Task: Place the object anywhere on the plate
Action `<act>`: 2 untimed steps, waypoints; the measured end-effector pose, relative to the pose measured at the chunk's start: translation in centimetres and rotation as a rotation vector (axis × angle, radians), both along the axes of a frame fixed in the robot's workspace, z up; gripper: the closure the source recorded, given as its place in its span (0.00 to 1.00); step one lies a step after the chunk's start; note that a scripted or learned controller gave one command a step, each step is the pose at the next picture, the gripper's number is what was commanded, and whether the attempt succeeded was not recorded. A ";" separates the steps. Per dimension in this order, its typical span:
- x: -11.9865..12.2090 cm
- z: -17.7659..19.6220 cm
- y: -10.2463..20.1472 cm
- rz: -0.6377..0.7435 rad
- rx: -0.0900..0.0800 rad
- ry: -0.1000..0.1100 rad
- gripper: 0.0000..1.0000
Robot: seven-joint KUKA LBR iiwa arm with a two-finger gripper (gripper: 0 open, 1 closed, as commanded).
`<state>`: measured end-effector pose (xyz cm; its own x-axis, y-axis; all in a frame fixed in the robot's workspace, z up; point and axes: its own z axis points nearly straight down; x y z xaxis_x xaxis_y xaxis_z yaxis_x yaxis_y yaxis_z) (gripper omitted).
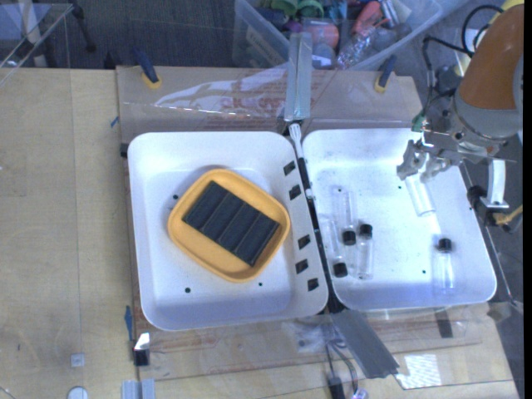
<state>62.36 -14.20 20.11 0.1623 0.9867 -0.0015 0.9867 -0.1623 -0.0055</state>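
Note:
A yellow plate (pixel 229 223) with a dark ridged inset lies tilted in the left bin (pixel 154 248). Several clear vials with black caps lie in the right bin (pixel 474 285): two (pixel 363 252) near its left wall and one (pixel 443 264) towards the right. Another clear vial (pixel 421 196) sits directly under my gripper (pixel 421 166), which hangs over the bin's upper right part. Whether that vial is gripped or just lies on the floor below cannot be told from this angle.
A clear tub of mixed toys (pixel 332 11) stands behind the bins. A ridge with black tabs (pixel 299 214) divides the two bins. Cables (pixel 490 189) hang by the right bin's right wall.

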 end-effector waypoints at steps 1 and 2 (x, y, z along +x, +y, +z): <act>-4.8 -2.0 6.5 0.083 0.003 0.003 1.00; -5.4 -2.0 13.5 0.288 0.003 0.003 1.00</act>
<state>56.98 -0.69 18.14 -0.1249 0.9922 0.0018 0.9921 0.1249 -0.0085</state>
